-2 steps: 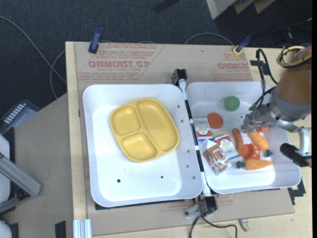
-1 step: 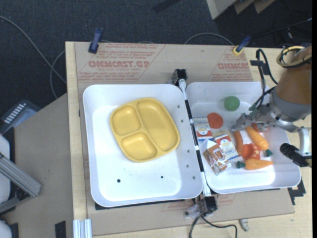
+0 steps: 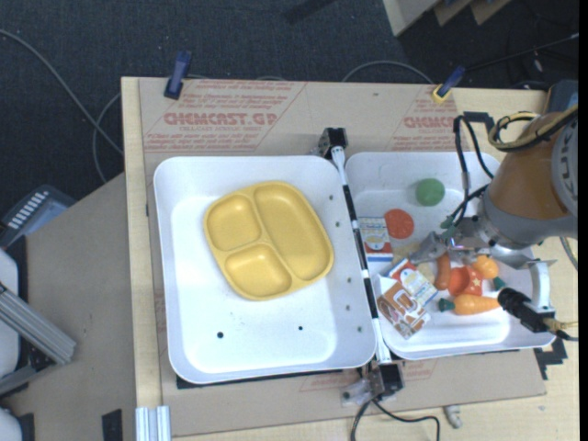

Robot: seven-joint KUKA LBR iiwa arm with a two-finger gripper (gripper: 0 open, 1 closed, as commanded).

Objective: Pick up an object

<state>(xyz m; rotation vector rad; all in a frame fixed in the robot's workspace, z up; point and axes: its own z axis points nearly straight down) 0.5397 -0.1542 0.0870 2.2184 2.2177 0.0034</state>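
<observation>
At the near edge of the table [image 3: 276,402], some cables hang down. Just past them sit two white bins side by side. In the right bin [image 3: 459,338], the closest thing is a snack packet [image 3: 404,303] with red and white on it. Next to it lies an orange carrot [image 3: 476,305], and a little pile of orange and red toy food [image 3: 464,276] is bunched up behind it. The arm [image 3: 533,186] comes in from the right, and its jaws [image 3: 452,243] are down right at that pile. The arm hides the tips, so I cannot tell if the jaws are wide or narrow, or if they hold anything.

What could go wrong? The toys are packed tight together. The jaws might push them apart, or pinch two at once, and then one could slip out. The packet is flat and may be hard to grab.

A bit farther back are a small carton [image 3: 374,234], a red round thing [image 3: 399,221] and a green ball [image 3: 429,191], well apart from the jaws. The left bin [image 3: 184,338] holds a yellow tray [image 3: 266,240] with three parts.
</observation>
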